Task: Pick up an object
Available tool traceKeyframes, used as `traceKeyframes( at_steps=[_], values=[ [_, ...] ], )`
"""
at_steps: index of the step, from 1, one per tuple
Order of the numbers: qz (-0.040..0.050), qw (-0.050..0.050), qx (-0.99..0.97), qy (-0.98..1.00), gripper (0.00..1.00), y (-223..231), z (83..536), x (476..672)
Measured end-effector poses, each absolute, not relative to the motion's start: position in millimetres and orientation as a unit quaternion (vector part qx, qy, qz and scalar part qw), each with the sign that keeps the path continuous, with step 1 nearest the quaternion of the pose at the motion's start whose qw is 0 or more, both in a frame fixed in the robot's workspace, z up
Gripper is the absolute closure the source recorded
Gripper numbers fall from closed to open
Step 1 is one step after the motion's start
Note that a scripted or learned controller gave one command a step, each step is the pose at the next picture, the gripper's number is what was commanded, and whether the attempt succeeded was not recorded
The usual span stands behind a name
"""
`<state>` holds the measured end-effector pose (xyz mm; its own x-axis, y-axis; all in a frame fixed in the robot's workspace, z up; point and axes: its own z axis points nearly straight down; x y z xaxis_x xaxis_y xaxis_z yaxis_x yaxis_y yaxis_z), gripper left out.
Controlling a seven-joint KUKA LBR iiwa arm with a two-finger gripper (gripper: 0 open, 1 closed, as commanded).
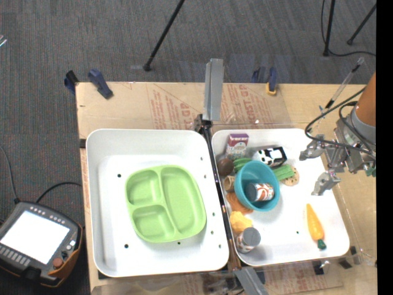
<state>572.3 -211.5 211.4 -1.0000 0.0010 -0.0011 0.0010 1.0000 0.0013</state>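
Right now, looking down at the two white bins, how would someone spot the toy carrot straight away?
Go to the right-hand bin, the cluttered one, not the one holding the green divided plate. Look toward its near right corner, on bare white floor. The toy carrot lies there alone: a slim orange cone with a green tip, apart from the pile around the teal bowl.

Two bins sit side by side on the bench (123,106). The left bin (101,165) holds a divided plate (164,203). In the right bin (334,223), a bowl (245,183) holding a can (263,192) lies toward the left wall, a carton (237,144) behind it, a carrot (315,225) to its right.
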Motion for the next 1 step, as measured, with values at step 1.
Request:
traceKeyframes(
  at_steps=[1],
  values=[
    [0.0016, -0.002, -0.063, 0.998, 0.0, -164.9, 86.0, 542.4]
  ],
)
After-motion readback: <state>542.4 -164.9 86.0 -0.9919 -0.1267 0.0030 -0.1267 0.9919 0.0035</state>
